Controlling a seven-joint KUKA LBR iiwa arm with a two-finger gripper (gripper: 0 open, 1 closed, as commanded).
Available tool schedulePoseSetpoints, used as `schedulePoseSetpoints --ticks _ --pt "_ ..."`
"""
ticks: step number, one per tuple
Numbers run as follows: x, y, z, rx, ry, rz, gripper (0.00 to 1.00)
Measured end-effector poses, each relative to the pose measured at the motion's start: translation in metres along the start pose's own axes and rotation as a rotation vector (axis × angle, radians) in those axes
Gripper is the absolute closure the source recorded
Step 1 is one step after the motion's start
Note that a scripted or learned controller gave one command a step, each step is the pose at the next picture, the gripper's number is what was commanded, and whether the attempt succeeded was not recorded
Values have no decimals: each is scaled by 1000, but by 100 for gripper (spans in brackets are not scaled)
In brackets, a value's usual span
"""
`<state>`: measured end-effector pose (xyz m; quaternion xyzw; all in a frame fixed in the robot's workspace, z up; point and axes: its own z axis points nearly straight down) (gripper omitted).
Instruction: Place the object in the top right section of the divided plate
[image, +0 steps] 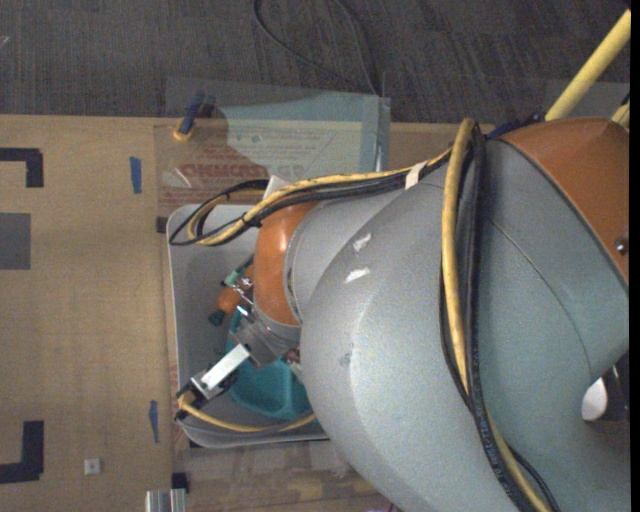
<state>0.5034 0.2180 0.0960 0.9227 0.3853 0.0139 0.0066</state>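
Observation:
My grey arm (430, 330) covers most of the camera view and hangs over the white bin (178, 330). Its orange wrist band (272, 265) is above the bin's middle. The gripper (233, 300) points down-left into the bin, largely hidden under the wrist. A small orange and dark teal shape (228, 297) shows at the gripper's tip; I cannot tell whether it is held or lying in the bin. Part of a teal plate (265, 397) shows at the bin's lower end, below the wrist. Its dividers and most of its sections are hidden by the arm.
Yellow and black cables (230, 215) loop from the wrist over the bin's upper end. A white bracket (215, 376) sticks out from the wrist towards the bin's lower left corner. Brown bench board (80, 300) lies to the left, and a clear sheet (290, 130) beyond the bin.

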Motion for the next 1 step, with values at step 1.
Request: schedulePoseSetpoints --ticks 1 --pt "-3 32 -8 26 -25 -88 0"
